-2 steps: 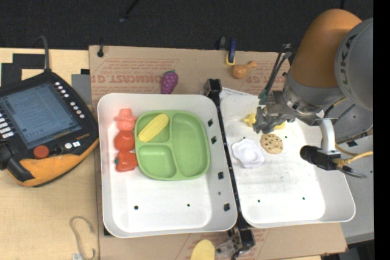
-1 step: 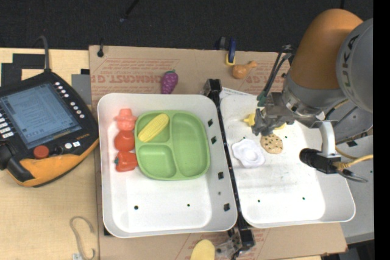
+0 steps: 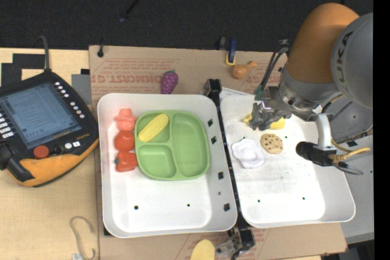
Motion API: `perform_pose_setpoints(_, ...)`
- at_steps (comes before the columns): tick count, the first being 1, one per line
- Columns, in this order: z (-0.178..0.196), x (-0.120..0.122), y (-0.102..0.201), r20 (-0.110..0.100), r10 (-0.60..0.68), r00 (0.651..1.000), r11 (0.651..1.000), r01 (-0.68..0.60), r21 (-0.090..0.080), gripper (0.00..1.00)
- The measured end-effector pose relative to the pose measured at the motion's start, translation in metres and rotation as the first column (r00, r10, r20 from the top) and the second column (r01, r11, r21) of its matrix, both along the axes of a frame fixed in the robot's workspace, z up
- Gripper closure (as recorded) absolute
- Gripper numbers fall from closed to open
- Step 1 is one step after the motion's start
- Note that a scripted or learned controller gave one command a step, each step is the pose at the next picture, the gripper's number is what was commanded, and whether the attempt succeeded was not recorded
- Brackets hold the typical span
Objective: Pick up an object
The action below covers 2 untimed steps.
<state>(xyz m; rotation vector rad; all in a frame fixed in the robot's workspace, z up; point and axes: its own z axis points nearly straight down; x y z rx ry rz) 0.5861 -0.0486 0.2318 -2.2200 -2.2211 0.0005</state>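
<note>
Since nothing looks lifted yet, I'd say this pick is barely started. The gripper (image 3: 263, 117) is down low at the back of the right bin (image 3: 304, 207), right over a yellow object (image 3: 277, 124) that peeks out from behind it. Can't tell from this angle how the jaws stand, so no call on whether anything is caught there.

Candidates in that bin: the yellow thing under the gripper, a chocolate-chip cookie (image 3: 271, 143) just beside it, and a white crumpled-looking piece (image 3: 248, 153) a bit further left, near the bin's inner wall. All three look like they're resting on the bin floor.

Over in the left bin (image 3: 158, 210) there's a green divided plate (image 3: 173, 146) with a toy corn cob (image 3: 152, 126) in its upper left compartment, plus a red-and-pink toy (image 3: 124, 140) sitting beside the plate. Those are well apart from the arm, so probably not the target.

My guess is the yellow object is what it's going for. What's left: close on it, lift, and clear the bin.
</note>
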Motion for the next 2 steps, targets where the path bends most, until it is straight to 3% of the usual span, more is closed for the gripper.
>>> perform_pose_setpoints(1,-0.015,-0.005,-0.004,-0.004,-0.001,1.000,1.000,0.001,-0.001,1.00)
perform_pose_setpoints(2,0.000,0.001,-0.005,0.001,0.003,1.000,1.000,-0.003,0.000,1.00)
